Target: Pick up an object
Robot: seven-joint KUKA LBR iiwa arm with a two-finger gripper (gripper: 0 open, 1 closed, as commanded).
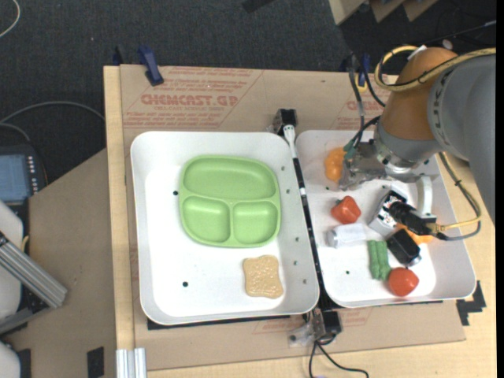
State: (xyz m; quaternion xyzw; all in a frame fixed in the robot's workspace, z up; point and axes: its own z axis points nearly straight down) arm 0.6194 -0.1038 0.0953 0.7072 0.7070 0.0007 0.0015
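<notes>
Lowest in the frame, a round tan cracker (262, 276) lies in the left white bin (150, 211), below a pale green three-part plastic tray (230, 199). At centre right, the right white bin (449, 278) holds a red tomato-like ball (403, 281), a green pod (379, 259), a red pepper-like piece (345, 209) and an orange fruit (335, 164). Beside the orange fruit, the gripper (356, 168) reaches down; whether it is parted or closed cannot be told.

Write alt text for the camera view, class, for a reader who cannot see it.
A grey arm's end effector reaches into the right bin beside an orange toy, with red, green, white and black items nearby. The left bin holds a green divided plate and a tan cracker-like piece.
</notes>
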